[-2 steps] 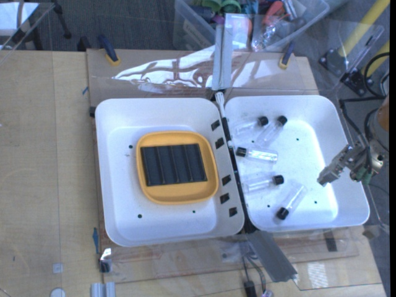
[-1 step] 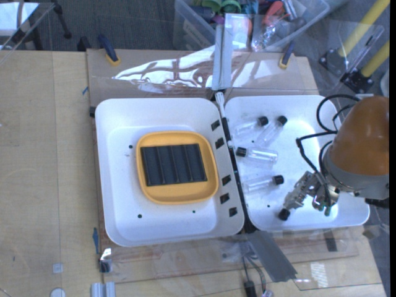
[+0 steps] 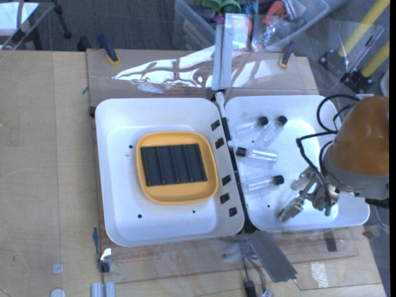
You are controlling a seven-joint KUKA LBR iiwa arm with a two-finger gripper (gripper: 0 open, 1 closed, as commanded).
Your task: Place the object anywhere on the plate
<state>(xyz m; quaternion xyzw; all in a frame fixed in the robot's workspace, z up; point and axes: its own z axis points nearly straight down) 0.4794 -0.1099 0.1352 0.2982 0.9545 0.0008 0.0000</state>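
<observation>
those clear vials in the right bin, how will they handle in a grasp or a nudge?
The vials look like clear cylinders lying on their sides, so a nudge probably rolls them. Their smooth, glossy walls may slip between fingers. They look small and apparently empty, so likely light; the end effector could easily knock one away.
</observation>
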